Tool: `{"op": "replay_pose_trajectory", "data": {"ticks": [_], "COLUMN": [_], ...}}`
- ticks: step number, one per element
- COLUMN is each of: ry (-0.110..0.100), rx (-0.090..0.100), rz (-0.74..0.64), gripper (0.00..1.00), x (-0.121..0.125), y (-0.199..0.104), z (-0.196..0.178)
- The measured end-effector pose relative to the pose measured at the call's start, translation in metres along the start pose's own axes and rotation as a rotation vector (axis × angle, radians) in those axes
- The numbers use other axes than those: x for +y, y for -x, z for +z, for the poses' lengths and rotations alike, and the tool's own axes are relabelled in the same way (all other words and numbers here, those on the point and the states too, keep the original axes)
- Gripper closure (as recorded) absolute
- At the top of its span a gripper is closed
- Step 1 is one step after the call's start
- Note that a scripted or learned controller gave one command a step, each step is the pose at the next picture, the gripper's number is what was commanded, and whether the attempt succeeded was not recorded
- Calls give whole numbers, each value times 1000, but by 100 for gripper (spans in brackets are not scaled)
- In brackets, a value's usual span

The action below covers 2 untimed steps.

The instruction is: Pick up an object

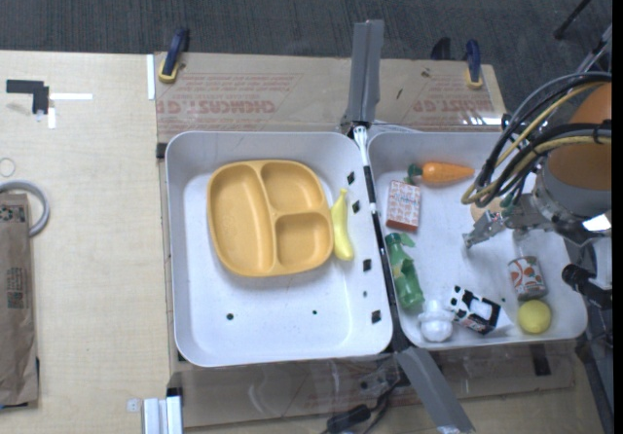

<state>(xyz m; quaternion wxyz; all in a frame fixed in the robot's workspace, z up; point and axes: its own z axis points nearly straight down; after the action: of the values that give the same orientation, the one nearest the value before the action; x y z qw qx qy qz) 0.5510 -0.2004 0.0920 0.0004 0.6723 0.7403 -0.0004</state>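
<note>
The pick looked not yet made: every candidate object lay on a bin floor, and nothing could be seen lifted clear. In the right bin (pixel 574 325), at the right of the frame, a carrot (pixel 446 171) lay near the upper edge, a small red-and-white packet (pixel 403 205) sat below it, and a green bottle (pixel 403 271) stretched down along the divider toward a white lump (pixel 437 327) at the lower edge. A black-and-white item (pixel 476 311) lay beside that lump, a small can (pixel 527 277) stood to its right, and a yellow ball (pixel 534 316) rested in the lower right corner. The left bin (pixel 195 325), in the middle of the frame, held a yellow divided plate (pixel 270 218) with a banana (pixel 342 228) just beside its right rim. The arm (pixel 580 164) came in from the right edge with its cables looping above the right bin, and the gripper (pixel 484 229) hung over bare floor in the bin's middle, between the carrot above and the can below and touching neither. Whether it was spread or closed could not be told from this slant, since the tip was small and partly masked by the wrist hardware; nothing was visibly caught in it. By this judgement the descent onto a chosen object, the closing and the lift were all left to do.
</note>
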Motion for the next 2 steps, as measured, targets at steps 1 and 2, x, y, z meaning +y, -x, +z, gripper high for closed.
{"op": "replay_pose_trajectory", "data": {"ticks": [1, 2], "ry": [1, 1], "rx": [9, 8], "rz": [147, 115], "gripper": [0, 0], "x": [-15, 49], "y": [7, 13], "z": [0, 0]}}
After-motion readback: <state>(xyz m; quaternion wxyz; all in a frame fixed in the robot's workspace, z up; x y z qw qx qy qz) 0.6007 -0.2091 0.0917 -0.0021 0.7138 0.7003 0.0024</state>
